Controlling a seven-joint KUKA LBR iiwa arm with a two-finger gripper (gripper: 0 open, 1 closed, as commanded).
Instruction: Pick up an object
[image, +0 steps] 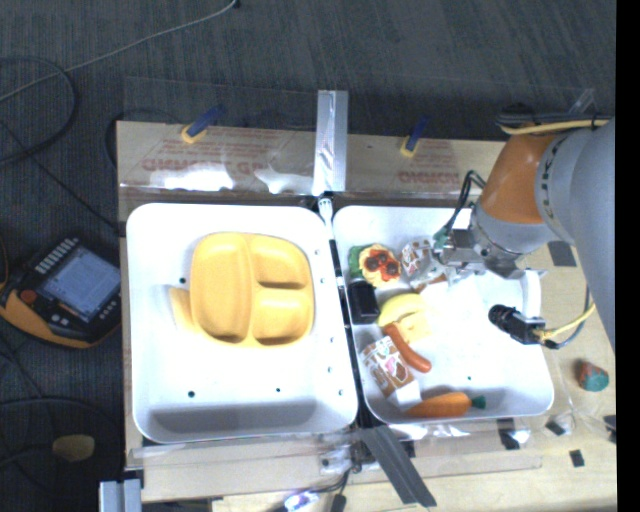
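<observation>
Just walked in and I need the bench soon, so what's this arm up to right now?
The arm reaches in from the right over the right-hand bin, its gripper low near the back-left corner, beside a small wrapped packet. That bin also holds toy food: a carrot, a hot dog and a yellow piece. A yellow divided tray lies in the left bin. Nothing is visibly grasped.

Red print on bench cardboard (190, 160) blurred, unreadable.
</observation>
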